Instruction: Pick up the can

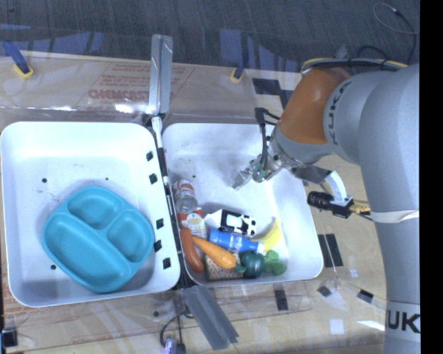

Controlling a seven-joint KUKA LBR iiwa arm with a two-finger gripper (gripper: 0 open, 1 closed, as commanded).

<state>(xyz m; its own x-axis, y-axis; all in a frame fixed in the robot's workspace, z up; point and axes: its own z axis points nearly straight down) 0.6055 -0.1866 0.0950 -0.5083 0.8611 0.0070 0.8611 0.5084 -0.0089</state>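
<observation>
The can point(184, 195) is a small silver cylinder with a red and white label. It lies against the left wall of the right bin point(207, 142), at the top of a pile of items. My gripper point(248, 176) hangs over the bare floor in the middle of the right bin, to the right of the can and slightly farther back, about a hand's width away. Nothing shows in the gripper. The grey arm with its orange band point(310, 109) reaches in from the right.
Below the can lie a red-and-white packet point(194, 220), a carrot point(209, 251), a blue bottle point(233, 240), a black-and-white box point(235, 219), a banana point(271, 234) and green items point(262, 264). The left bin point(29, 146) holds a blue divided plate point(96, 236).
</observation>
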